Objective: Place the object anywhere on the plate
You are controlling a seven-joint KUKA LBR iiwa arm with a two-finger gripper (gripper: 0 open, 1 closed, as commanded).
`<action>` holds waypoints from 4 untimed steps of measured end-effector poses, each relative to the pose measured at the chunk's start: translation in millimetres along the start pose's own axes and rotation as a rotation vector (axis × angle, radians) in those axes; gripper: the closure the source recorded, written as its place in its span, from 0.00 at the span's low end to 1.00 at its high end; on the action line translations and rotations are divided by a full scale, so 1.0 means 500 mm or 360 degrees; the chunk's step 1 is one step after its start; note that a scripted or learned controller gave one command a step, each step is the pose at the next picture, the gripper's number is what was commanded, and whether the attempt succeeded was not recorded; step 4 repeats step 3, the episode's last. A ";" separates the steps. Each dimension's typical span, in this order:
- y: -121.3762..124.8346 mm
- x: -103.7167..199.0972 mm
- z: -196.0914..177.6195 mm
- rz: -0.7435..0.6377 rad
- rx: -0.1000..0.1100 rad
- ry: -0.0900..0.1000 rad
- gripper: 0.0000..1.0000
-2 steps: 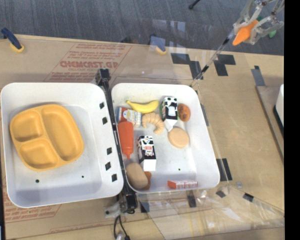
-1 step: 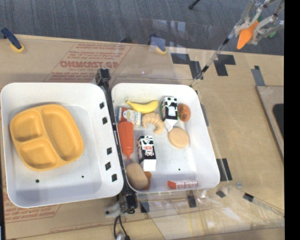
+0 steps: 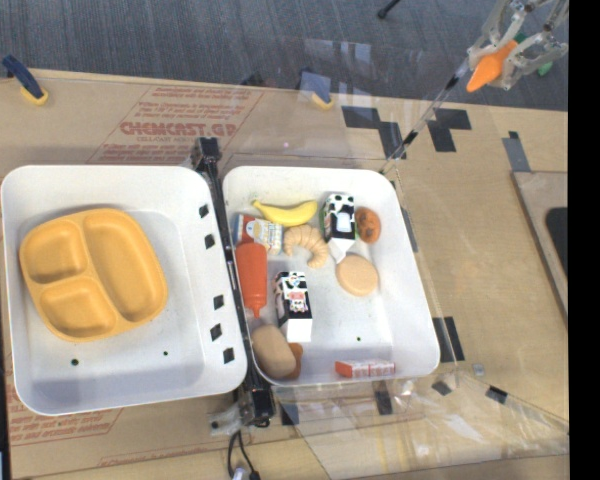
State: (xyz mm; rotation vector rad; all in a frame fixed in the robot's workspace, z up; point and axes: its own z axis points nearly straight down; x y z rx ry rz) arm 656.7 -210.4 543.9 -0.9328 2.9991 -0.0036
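A small orange carrot-shaped toy (image 3: pixel 487 70), tapered to a point at its lower left, sits between the fingers of the pale two-finger gripper (image 3: pixel 500 60) at the upper right, high over the bench and well apart from both bins; the fingers are closed on it. The yellow three-compartment plastic plate (image 3: pixel 91 271) lies in the left shallow white bin (image 3: pixel 40 378). The right white bin (image 3: pixel 410 318) holds a yellow banana (image 3: pixel 286 211), a red ketchup bottle (image 3: pixel 251 275), two black-and-white cow-print milk cartons (image 3: pixel 294 306), a pale croissant (image 3: pixel 311 243), a round tan biscuit (image 3: pixel 358 276), a brown potato (image 3: pixel 273 351), a dark orange round item (image 3: pixel 367 225) and a small red box (image 3: pixel 364 369). Both bins rest on a brown cardboard-covered bench (image 3: pixel 480 268) with printed red lettering, black tape marks and a clear sheet; beyond it is dark grey carpet (image 3: pixel 230 18).
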 end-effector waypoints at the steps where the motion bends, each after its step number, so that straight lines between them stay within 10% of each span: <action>1: 0.000 0.000 0.000 0.0071 0.0000 0.0001 1.00; 4: 0.000 0.000 0.000 0.0075 0.0000 0.0001 1.00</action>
